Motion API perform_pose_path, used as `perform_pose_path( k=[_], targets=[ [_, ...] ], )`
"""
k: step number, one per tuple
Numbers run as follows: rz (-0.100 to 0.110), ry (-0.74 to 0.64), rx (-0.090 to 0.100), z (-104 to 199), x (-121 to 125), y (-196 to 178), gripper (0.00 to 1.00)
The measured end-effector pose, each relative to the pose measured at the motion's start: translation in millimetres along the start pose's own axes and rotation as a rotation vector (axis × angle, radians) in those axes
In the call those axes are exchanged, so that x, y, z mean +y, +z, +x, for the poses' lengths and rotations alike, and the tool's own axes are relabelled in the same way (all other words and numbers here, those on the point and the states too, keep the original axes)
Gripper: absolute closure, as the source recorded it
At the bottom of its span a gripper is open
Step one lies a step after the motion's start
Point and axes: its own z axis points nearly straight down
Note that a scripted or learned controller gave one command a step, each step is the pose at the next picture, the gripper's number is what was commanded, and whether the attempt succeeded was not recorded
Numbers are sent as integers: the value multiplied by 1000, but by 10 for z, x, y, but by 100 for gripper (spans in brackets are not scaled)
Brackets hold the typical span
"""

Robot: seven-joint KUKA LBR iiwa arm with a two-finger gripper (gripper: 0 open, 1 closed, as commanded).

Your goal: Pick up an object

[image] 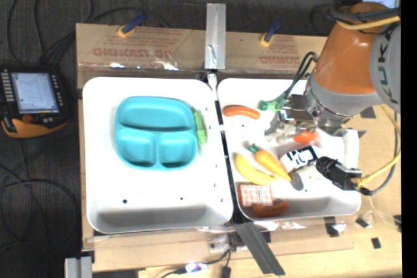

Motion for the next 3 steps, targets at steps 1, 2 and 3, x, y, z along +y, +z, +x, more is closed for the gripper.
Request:
perform_pose_path(
  k=[1, 2, 3],
  targets=[
    [3, -2, -1, 6, -1, -80, 100],
    [0, -111, -1, -13, -170, -174, 100],
    [3, 99, 2, -4, -241, 158, 100]
  ],
)
